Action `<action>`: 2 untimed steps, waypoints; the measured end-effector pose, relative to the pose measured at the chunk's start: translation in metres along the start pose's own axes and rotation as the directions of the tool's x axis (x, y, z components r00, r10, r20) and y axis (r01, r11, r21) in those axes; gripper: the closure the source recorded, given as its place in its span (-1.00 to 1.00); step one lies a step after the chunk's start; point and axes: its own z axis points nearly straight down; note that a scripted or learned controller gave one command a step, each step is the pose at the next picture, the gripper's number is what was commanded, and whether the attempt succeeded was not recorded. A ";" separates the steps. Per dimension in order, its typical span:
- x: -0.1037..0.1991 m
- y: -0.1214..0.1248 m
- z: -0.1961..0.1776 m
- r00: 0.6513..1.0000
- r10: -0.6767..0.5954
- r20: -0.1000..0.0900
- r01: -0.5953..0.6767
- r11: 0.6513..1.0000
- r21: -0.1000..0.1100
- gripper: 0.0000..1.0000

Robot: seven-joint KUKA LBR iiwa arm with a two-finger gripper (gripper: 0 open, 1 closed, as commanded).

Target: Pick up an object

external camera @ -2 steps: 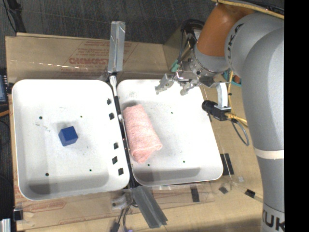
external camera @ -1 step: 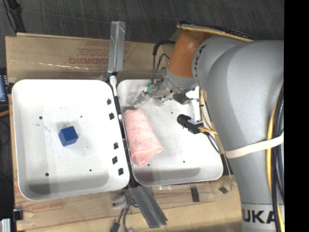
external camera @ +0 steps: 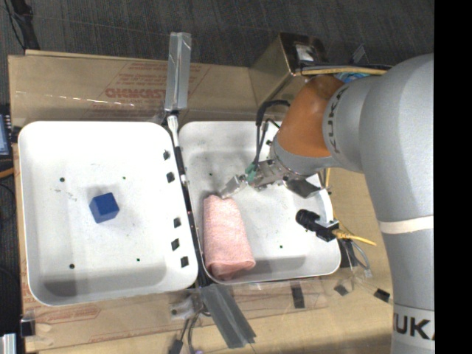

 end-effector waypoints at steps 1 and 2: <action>0.048 -0.039 0.000 0.974 -0.227 0.001 0.227 0.974 -0.001 -1.00; 0.068 -0.093 0.001 0.974 -0.225 0.002 0.225 0.974 -0.002 -1.00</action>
